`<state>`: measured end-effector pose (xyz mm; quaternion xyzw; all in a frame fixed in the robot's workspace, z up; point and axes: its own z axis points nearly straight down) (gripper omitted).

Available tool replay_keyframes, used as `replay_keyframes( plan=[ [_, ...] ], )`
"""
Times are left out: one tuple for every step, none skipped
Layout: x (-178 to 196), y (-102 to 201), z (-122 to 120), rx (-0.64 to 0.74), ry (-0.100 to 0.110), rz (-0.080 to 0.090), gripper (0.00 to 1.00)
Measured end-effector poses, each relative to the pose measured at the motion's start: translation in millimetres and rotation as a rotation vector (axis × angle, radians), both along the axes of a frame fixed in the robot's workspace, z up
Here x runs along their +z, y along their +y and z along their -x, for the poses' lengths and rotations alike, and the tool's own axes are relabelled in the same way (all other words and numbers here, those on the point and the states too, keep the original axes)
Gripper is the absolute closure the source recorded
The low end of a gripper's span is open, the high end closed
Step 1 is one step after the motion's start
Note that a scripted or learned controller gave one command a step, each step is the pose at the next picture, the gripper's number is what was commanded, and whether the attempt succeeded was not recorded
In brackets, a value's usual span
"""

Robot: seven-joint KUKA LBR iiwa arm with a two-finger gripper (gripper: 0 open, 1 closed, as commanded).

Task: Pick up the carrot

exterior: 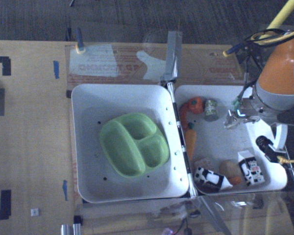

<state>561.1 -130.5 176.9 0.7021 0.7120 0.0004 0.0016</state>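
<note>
Claw (233, 119) right of long orange carrot (190, 142).

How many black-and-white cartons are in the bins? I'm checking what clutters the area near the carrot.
2, both in the right bin near its front edge: one carton at the front left corner, another carton toward the front right. Others may be hidden under the arm.

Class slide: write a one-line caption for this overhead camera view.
Grey arm's gripper hovers over the right white bin; the long orange carrot lies by its left wall; a green divided plate fills the left bin.
</note>
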Motion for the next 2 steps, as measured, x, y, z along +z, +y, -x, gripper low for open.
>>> replay_keyframes(
  plan=[
    [24,-3,49,-0.103,0.005,-0.003,1.0],
    [57,16,41,0.507,-0.002,0.002,1.0]
  ],
)
